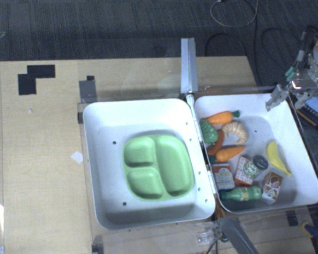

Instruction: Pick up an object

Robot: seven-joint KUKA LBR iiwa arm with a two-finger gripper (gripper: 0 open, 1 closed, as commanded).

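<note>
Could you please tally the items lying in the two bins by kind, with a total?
Carrots: 2
Banana: 1
Green bottle: 1
Small cartons: 3
Green vegetable: 1
Pale shrimp-like piece: 1
Dark round piece: 1
Green tray: 1
Total: 11, though the pile by the divider may hide more.
</note>
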